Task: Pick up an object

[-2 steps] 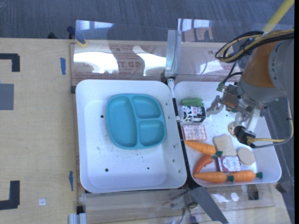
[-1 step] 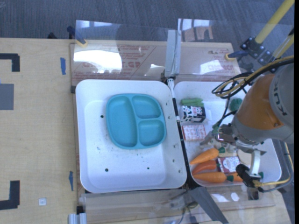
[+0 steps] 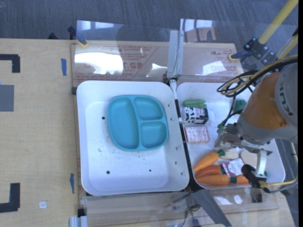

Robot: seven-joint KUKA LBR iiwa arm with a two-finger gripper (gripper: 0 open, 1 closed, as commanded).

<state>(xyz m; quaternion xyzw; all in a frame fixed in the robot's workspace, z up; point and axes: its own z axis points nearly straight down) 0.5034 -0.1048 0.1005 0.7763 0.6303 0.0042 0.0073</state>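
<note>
Reaching in from the right, the arm [image 3: 274, 103] hangs over the right bin [image 3: 215, 91] with its gripper [image 3: 236, 151] low among the toys at the bin's near end, and whether it is open or closed cannot be told, since nothing can be seen clamped in it. Just left of and below the gripper lie two orange carrots [image 3: 210, 169], touching each other, with a small red-and-white packet [image 3: 235, 167] right beside them. Farther up from the gripper sit a pink card [image 3: 196, 135], a black-and-white carton [image 3: 195, 115] and a green piece [image 3: 194, 102], while well to the left a teal divided plate [image 3: 138, 122] rests in the left bin [image 3: 94, 164].
</note>
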